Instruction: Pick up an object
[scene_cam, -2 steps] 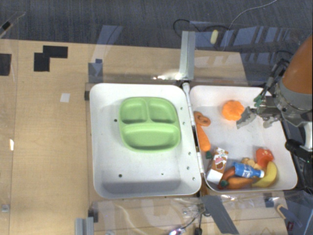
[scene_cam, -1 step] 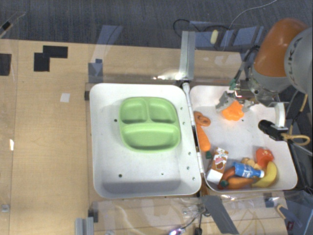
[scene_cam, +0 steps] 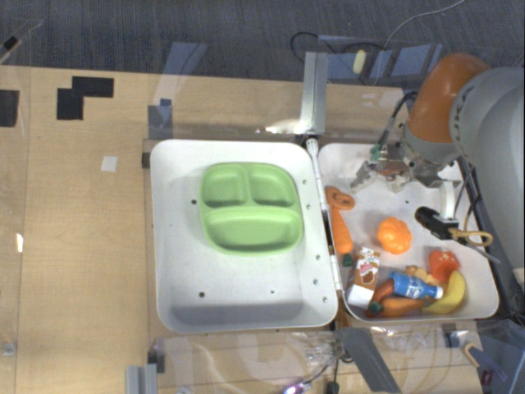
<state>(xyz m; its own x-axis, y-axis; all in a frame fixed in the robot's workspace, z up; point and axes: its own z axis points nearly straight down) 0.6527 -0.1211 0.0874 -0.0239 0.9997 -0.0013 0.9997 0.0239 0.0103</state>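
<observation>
Nearest the camera, at the front of the right bin [scene_cam: 492, 302], lies a crowded heap: a blue bottle [scene_cam: 414, 286] lying on its side, a yellow banana [scene_cam: 451, 294] curved just beside it, a red tomato-like piece [scene_cam: 443, 263] touching the banana's upper end, and a small white carton [scene_cam: 367, 265] at the heap's left. Any of these could serve as the object to pick, but the easier candidate stands apart from them: an orange pepper-shaped toy [scene_cam: 394, 234] sits alone on bare white floor near the middle of the bin. A long carrot [scene_cam: 340, 230] lies along the bin's left wall, too close to the divider for a clean approach.

The gripper [scene_cam: 392, 171] hangs over the back of the right bin, above and well apart from the pepper, with nothing between its fingers. They look spread apart, though the dark metal blurs together at this distance, so that reading is tentative.

To do the step well, the gripper should centre over the pepper, come straight down with the fingers wide enough to straddle its round body, and close low on its widest part, since a high pinch on a rounded toy would likely squeeze it out. The heap is best avoided, since a descent there risks nudging neighbours.

The left bin [scene_cam: 176, 286] carries a green divided plate [scene_cam: 249, 207].
</observation>
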